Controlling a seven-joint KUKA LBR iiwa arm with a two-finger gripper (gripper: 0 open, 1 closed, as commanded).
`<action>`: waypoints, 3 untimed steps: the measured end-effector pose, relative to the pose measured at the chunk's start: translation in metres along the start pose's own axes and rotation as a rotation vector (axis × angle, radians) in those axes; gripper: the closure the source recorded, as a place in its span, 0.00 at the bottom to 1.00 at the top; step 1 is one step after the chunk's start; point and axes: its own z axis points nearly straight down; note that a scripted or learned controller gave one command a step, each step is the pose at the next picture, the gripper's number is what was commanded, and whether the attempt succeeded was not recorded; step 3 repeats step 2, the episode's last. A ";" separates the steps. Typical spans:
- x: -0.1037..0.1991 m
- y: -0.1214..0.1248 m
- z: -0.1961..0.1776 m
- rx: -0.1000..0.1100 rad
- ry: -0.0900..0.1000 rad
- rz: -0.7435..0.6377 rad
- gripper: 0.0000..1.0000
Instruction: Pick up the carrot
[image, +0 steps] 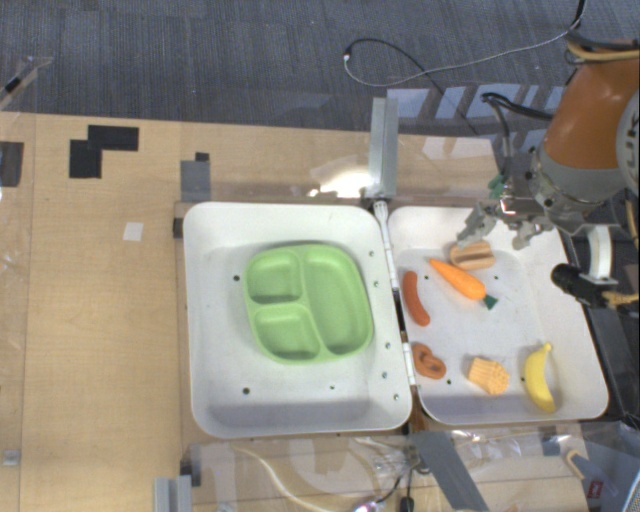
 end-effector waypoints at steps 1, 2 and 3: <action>-0.006 -0.037 0.139 -0.001 0.000 0.026 0.00; -0.037 0.033 0.147 -0.006 -0.001 0.191 0.00; -0.037 0.033 0.147 -0.006 -0.001 0.191 0.00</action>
